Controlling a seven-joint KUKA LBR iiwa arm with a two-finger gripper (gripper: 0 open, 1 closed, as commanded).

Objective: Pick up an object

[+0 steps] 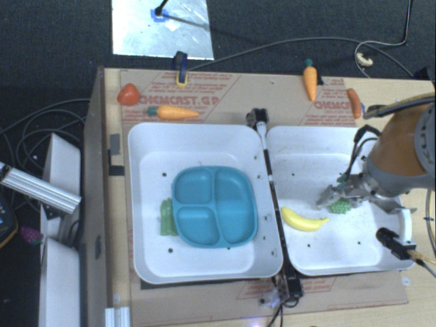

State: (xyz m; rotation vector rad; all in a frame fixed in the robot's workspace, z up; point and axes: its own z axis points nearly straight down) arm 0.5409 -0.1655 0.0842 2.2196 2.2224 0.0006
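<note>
In the right bin [320, 142] my gripper [335, 197] reaches in from the right and hangs low over the floor. A small green object [340, 208] lies right under its tips, partly hidden by them. A yellow banana [303, 219] lies just left and below the gripper, apart from it. The left bin [153, 148] holds a blue divided plate [213, 206] with a green piece [167, 217] at its left edge.
On the cardboard behind the bins lie a carrot [174, 112], a red tomato-like piece [128, 95], an upright carrot [310, 82] and an orange piece [354, 103]. A black divider clamp [257, 118] sits between the bins.
</note>
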